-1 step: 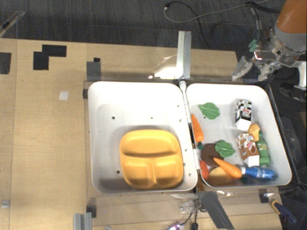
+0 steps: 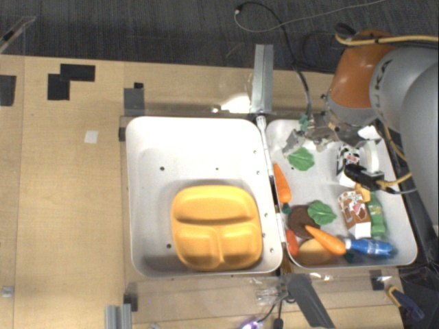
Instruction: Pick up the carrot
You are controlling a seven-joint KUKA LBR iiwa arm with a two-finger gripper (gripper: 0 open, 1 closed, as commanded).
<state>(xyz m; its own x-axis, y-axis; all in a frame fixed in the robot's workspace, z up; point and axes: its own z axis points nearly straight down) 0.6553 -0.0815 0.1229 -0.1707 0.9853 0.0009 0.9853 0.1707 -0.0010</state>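
Carrots lie in the right bin [image 2: 409, 242]: one carrot [image 2: 281, 184] along its left wall, another carrot [image 2: 325, 239] near its front edge beside a blue bottle [image 2: 370, 247]. Gripper [image 2: 306, 133] hovers at the bin's back edge, grasp state unclear. Yellow tray [image 2: 216, 226] fills the left bin [image 2: 151, 142].

Dark carpet floor [image 2: 137, 5] borders the wooden bench [image 2: 62, 204].

bench [image 2: 62, 204]: pale wood | bears: left white bin [image 2: 147, 184], right white bin [image 2: 405, 242], side by side
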